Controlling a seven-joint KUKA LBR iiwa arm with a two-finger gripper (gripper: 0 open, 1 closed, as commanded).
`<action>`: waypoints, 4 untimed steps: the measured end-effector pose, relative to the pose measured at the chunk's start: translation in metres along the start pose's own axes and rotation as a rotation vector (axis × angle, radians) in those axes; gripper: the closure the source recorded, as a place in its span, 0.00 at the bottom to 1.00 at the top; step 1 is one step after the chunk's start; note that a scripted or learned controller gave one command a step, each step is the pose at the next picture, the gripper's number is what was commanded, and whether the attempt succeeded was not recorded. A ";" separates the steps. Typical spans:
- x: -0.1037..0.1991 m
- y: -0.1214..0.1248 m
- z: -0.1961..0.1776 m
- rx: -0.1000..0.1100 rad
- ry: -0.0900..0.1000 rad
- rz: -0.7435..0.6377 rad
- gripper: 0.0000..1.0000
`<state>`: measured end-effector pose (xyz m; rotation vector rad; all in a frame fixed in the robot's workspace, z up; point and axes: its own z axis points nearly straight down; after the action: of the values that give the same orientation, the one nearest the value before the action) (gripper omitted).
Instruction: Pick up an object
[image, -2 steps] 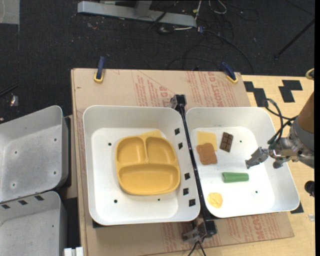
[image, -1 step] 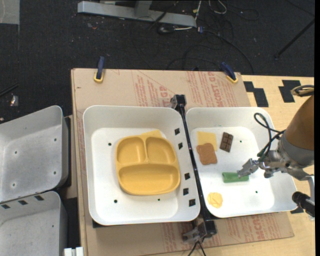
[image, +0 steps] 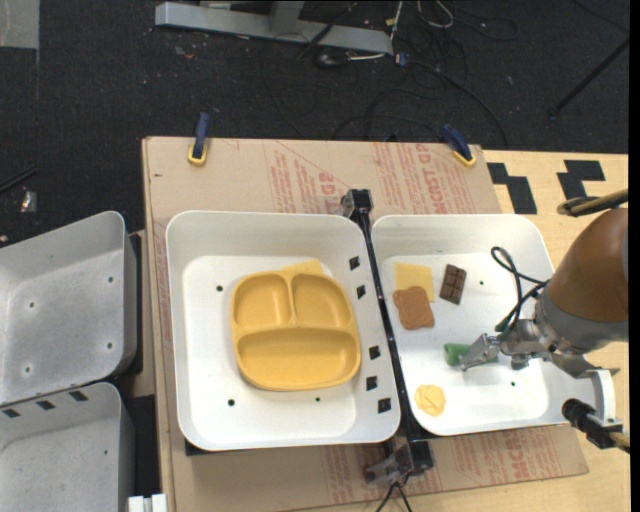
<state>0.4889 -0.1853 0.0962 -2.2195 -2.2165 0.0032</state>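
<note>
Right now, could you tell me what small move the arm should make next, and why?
Probably a short descent onto the green object. The gripper sits in the right bin right beside that object, far closer than to the brown biscuit or the yellow piece, and nothing is seen held.

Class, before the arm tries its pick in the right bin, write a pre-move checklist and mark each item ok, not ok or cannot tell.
1. Gripper over right bin: ok.
2. Green object right at its tip: ok.
3. Green object between fingers: cannot tell.
4. Brown biscuit, chocolate bar, yellow square apart from the tip: ok.
5. Yellow round piece apart from the tip: ok.
6. Yellow divided tray sits in left bin: ok.
</note>
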 end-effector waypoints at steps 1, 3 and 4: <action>0.000 0.001 -0.013 -0.005 -0.002 0.001 1.00; 0.004 -0.001 -0.124 -0.012 -0.005 -0.004 1.00; 0.004 0.000 -0.176 -0.009 -0.004 -0.005 1.00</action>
<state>0.4902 -0.1816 0.2726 -2.2208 -2.2282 -0.0021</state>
